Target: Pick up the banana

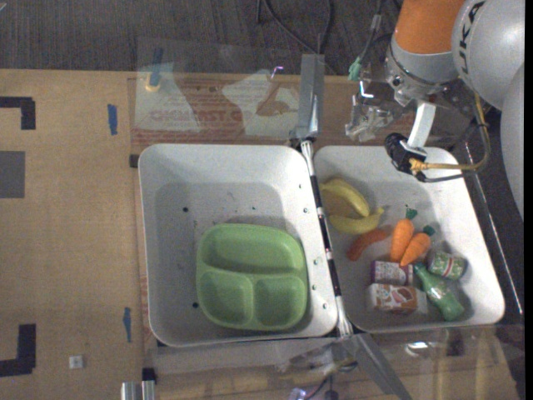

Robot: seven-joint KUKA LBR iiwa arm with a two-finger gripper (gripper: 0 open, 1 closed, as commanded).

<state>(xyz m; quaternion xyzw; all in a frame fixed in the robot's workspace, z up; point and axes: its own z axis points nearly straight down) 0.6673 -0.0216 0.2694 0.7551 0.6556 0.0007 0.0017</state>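
Note:
The yellow banana lies in the right bin, in its left part close to the wall shared with the left bin. It looks like two curved pieces lying together. My gripper hangs above the bench just beyond the right bin's far left corner, up and slightly right of the banana and well apart from it. Nothing is seen in the gripper. The grey arm with its orange band comes in from the top right.
Also in the right bin: an orange-red pepper just below the banana, two carrots, a green bottle, a small can and two cartons. The left bin holds a green divided plate. A black cable end hangs over the right bin's far edge.

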